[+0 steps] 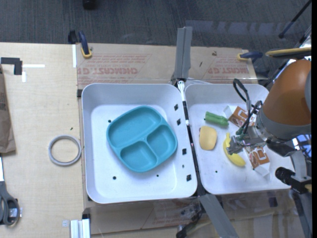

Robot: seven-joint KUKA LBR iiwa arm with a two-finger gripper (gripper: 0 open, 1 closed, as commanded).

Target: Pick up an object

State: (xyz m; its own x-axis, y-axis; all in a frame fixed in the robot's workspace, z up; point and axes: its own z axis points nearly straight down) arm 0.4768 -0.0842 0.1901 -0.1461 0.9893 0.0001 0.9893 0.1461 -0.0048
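Right over the banana (235, 155) sits the gripper (237, 144), can't tell its opening tbh; I'd drop straight down, clear of the potato (208, 138).

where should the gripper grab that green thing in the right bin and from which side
Grip the green object across its narrow width, near the middle, coming straight down from above. It lies flat and elongated, running roughly left to right, so fingers closing across the short axis should fit. Its near side looks free; a packet sits close at its right end.
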